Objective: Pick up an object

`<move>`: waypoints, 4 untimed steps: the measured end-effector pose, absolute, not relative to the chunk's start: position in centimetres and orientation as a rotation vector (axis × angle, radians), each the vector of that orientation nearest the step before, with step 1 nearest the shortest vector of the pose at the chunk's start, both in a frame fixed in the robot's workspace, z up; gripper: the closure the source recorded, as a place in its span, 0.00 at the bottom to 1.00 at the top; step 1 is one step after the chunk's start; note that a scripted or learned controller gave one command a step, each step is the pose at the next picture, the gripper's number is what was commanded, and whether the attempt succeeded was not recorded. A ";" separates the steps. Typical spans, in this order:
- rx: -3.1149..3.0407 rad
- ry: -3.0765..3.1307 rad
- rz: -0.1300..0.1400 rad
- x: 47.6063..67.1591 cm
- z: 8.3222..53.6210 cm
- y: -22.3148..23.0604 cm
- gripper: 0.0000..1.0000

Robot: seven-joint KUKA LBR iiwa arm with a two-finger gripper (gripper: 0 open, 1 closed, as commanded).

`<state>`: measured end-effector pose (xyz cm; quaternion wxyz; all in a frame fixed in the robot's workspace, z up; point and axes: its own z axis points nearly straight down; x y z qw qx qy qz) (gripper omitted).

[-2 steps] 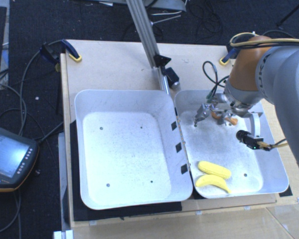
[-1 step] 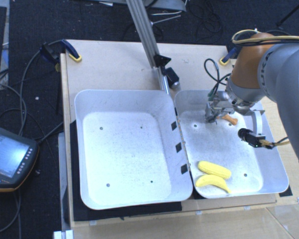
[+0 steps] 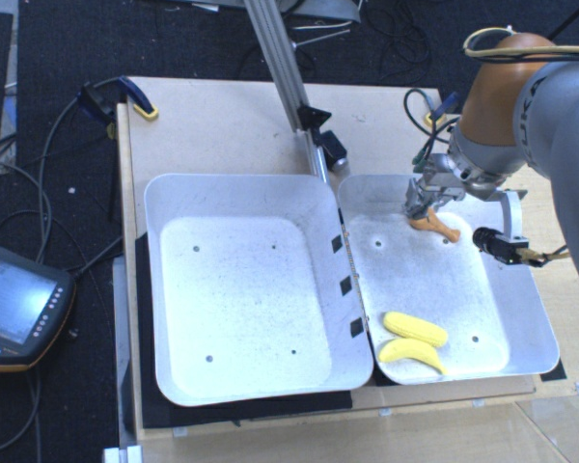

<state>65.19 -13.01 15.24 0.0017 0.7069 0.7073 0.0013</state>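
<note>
My gripper [image 3: 423, 206] hangs over the far end of the right bin [image 3: 521, 307], just above and touching the left end of a small orange object [image 3: 438, 226] that lies on the bin floor. Two yellow banana-shaped pieces lie near the bin's front: one [image 3: 416, 328] sits behind the other [image 3: 411, 355]. The arm, grey with an orange band, comes in from the upper right and covers the gripper's upper part.
The left bin [image 3: 174, 210] stands beside the right one, joined along a ridge with black clips [image 3: 346, 285]. A slanted metal rail [image 3: 285, 66] rises behind the bins. A teach pendant [image 3: 19, 307] lies off the bench at the left.
</note>
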 end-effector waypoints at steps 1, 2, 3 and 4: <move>2.219 2.220 0.004 64.7 19.7 -12.8 1.00; 2.220 2.221 0.002 64.7 22.5 -12.8 1.00; 2.217 2.227 0.002 66.1 22.6 -8.0 1.00; 2.217 2.226 0.002 66.5 23.6 -3.4 1.00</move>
